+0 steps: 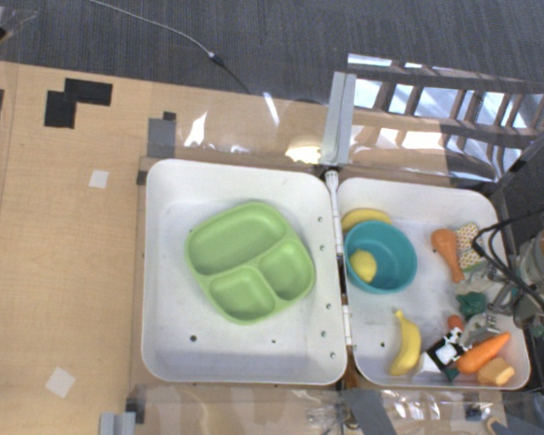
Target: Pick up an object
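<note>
Lemon [364, 265] inside teal bowl [394, 245]

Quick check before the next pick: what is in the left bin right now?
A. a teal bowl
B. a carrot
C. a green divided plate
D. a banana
C. The green divided plate lies alone in the left bin; the teal bowl, banana and carrot all sit in the right bin.

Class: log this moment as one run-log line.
arm: right bin's right edge | green divided plate: left bin | yellow banana: untouched
</note>
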`<state>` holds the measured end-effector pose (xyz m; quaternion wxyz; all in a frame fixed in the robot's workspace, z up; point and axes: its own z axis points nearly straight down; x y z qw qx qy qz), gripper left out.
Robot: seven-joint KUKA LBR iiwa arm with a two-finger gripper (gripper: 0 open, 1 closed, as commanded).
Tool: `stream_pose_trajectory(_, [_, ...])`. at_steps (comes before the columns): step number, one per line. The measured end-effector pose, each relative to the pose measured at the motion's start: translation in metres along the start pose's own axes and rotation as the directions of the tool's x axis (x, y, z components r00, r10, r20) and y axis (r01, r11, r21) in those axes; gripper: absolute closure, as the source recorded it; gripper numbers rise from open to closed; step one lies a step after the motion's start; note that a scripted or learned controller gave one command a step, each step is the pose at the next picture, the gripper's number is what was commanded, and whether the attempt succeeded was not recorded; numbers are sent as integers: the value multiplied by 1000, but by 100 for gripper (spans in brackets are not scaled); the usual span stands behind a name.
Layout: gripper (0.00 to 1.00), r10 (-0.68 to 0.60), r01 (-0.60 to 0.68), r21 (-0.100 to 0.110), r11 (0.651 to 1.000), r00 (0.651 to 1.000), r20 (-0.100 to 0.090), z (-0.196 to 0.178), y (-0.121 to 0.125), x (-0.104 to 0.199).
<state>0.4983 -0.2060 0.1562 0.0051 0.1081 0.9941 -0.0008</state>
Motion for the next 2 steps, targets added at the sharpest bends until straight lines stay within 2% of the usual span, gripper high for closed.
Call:
stream_pose_trajectory(1, [0, -22, 22, 0, 1000, 1000, 6, 66, 38, -38])
stream_pose_trajectory(2, [0, 140, -140, 11, 990, 990, 10, 66, 76, -55])
